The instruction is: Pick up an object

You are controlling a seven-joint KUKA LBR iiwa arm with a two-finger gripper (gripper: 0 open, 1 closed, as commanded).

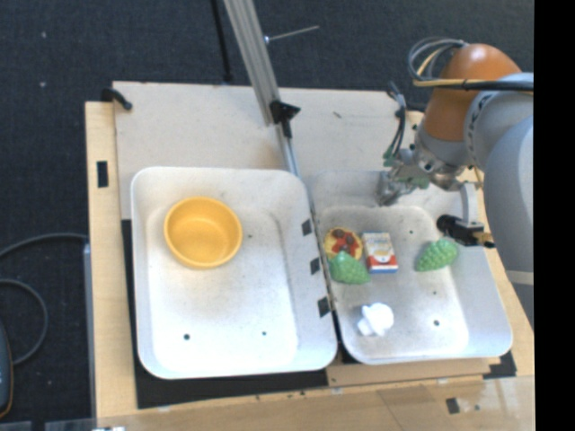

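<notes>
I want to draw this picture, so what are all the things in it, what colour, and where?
bins: 2, white, side by side on the bench
bowl: 1, yellow, left bin
small box: 1, white and red, right bin
green lumps: 2, either side of the box
red-yellow thing: 1, beside the left green lump
white lump: 1, right bin, near front
metal pole: 1, silver, behind the bins
arm: 1, grey and orange, right
pincer: 1, above the right bin's back edge

bench point(198, 124): pale wood | on it: left white bin point(153, 330), right white bin point(476, 330), side by side
</notes>
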